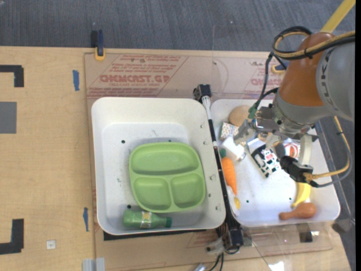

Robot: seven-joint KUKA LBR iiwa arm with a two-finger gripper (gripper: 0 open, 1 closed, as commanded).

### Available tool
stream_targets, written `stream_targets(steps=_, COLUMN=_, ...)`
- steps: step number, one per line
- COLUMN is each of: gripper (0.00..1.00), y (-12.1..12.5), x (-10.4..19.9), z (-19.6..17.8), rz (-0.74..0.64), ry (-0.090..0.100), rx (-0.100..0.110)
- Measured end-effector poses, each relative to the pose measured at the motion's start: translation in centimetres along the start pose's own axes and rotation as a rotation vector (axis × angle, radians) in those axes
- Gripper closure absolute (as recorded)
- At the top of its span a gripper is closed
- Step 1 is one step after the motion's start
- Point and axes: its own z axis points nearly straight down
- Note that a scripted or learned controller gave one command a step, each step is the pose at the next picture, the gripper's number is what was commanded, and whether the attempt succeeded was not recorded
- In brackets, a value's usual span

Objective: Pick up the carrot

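Lying in the right bin [327, 208] close to its left wall, the orange carrot [229, 174] sat just below and left of the gripper [255, 141], and I could not tell how the gripper was set.

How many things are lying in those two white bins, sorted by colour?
Green: 2, the divided plate and the bottle
Orange: 1, the carrot
Yellow: 1, the banana
Tan or brown: 2, a round piece and a drumstick shape
Black-and-white spotted: 1
Total: 7 that I can make out; more pieces are hidden under the arm.
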Motion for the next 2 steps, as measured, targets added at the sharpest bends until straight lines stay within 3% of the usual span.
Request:
stream_targets(steps=1, gripper=0.00, y=-4.48, x=6.26, z=0.21, rz=-0.221, ry=0.002, rx=0.010)
stream_targets(steps=2, gripper=0.00, y=-4.45, x=6.11, z=0.21, rz=-0.218, ry=0.001, rx=0.010)
